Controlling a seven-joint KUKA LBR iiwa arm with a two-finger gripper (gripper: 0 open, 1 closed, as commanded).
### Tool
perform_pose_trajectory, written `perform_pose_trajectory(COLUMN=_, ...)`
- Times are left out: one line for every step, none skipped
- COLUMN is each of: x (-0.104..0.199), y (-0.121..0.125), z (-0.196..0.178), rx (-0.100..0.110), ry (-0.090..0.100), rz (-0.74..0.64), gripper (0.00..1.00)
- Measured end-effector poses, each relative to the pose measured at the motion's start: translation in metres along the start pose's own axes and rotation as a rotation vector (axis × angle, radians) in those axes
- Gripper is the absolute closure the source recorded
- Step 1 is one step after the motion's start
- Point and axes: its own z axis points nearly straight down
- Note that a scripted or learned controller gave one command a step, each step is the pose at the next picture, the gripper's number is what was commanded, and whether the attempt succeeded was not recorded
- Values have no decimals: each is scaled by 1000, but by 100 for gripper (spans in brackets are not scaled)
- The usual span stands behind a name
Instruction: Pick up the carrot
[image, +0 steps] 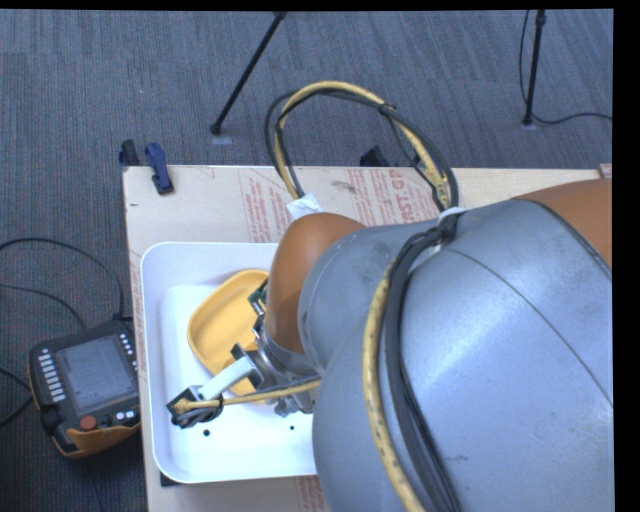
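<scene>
The arm (470, 350) covers the white bin's (158, 300) right part, so the carrot's place cannot be told. A yellow dish (215, 322) lies in the bin. Red print (385, 195) on the tabletop (200, 205) behind it is unreadable.

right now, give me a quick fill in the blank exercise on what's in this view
1. The dish lying in the white bin is ___ in colour.
2. The teach pendant sits on the carpet to the ___ of that bin in the camera view.
3. The clamp at the bench's far left corner is ___ in colour.
4. The arm covers the bin's ___ side in the camera view.

Missing words: yellow; left; blue; right.
</scene>
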Motion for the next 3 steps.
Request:
perform_pose_trajectory(x=-1, y=5, z=1, rx=-3, ry=-2, rz=10, gripper=0)
perform_pose_trajectory(x=5, y=-13, z=16, rx=-2, ry=-7, rz=-213, gripper=0)
perform_pose_trajectory(x=6, y=-13, z=23, rx=-2, ry=-8, rz=-671, gripper=0)
